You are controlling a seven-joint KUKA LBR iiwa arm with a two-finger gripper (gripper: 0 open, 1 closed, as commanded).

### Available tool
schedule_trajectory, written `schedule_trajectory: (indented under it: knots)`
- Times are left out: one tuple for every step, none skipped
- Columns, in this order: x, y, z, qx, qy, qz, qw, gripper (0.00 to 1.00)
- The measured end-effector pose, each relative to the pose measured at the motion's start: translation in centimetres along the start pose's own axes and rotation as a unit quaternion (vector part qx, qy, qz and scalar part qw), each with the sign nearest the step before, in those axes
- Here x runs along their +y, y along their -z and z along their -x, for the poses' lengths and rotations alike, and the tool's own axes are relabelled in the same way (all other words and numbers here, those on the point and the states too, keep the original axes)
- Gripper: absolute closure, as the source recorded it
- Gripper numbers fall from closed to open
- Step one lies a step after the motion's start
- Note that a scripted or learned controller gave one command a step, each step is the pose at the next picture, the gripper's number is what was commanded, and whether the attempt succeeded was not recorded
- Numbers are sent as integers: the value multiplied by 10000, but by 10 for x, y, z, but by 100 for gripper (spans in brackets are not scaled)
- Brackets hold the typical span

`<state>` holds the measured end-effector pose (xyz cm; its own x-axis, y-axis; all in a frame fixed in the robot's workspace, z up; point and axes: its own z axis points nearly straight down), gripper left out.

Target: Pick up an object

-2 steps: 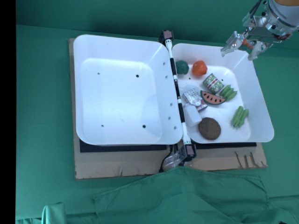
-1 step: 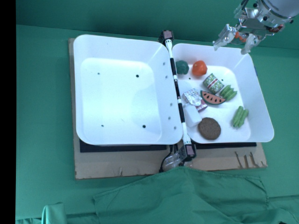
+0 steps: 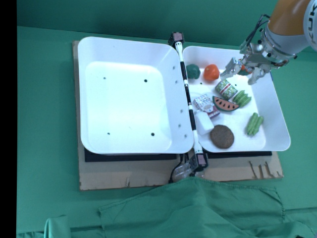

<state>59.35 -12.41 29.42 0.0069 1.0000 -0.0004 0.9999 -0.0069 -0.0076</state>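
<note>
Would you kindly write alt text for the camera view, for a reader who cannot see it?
A grey-and-orange robot arm's tool hovers open above the right bin, holding nothing. Below lie a tomato, broccoli, watermelon slice, green beans, a brown patty and small cartons. The left bin adjoins it.

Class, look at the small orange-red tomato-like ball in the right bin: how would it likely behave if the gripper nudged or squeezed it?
The tomato looks round and smooth, so a nudge would probably roll it toward the green broccoli piece beside it. Its curved sides may slip out of a pinch. It looks like a toy, likely light.
</note>
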Motion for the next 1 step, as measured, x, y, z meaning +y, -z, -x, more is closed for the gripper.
schedule_trajectory:
  knots:
    - [-24,-99,2,-1,4,17,10000,0]
